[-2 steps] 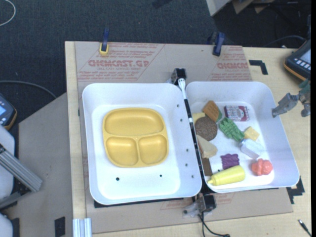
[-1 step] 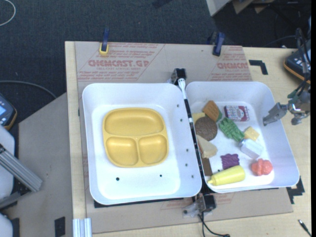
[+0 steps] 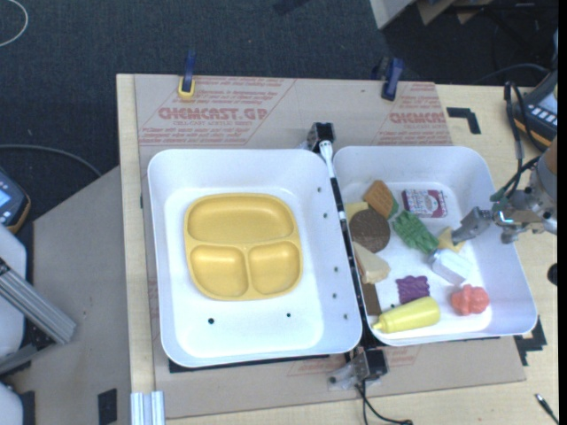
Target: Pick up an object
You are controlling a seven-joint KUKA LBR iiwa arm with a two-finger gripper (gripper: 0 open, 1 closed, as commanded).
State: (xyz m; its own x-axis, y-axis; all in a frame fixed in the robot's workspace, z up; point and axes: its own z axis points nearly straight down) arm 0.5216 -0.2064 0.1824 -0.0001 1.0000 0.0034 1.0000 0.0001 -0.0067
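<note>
Over the right bin [image 3: 505,237], your gripper [image 3: 467,228] hangs above the crowded toy food, grip state I can't tell, so a descent near the green piece [image 3: 413,234] and white block [image 3: 447,266] could snag two or skid off.

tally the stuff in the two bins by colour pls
Yellow: 2, the divided plate in the left bin, the bottle in the right bin
Brown: 2, round patty, waffle-like piece
Green: 1
Purple: 1
Pink-orange: 1
Red and white packet: 1
Pale cream pieces: about 2
Total: about 10; small bits near the gripper are unclear.
</note>
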